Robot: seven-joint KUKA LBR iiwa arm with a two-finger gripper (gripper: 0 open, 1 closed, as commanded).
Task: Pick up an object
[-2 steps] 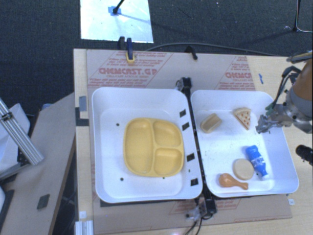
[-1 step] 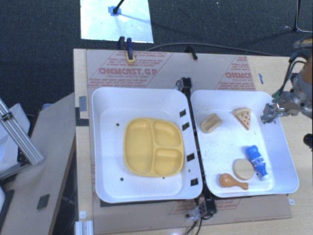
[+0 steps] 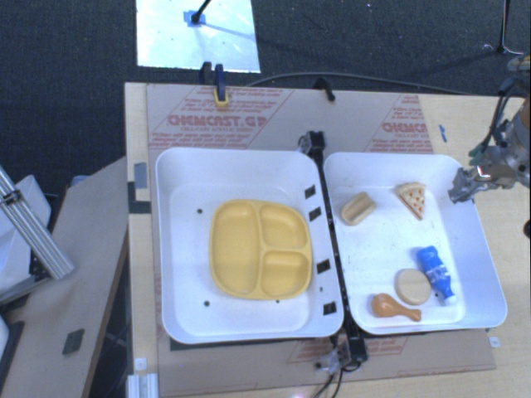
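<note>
Claw (image 3: 466,185) hovers beside pizza slice (image 3: 412,198).

Arm enters from right; hand (image 3: 466,185) low (finger state unclear).

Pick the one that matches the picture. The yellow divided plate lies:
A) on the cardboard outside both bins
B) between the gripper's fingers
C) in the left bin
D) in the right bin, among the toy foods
C: the yellow divided plate lies flat on the floor of the left bin, while the gripper is over at the right bin's far edge.
</note>
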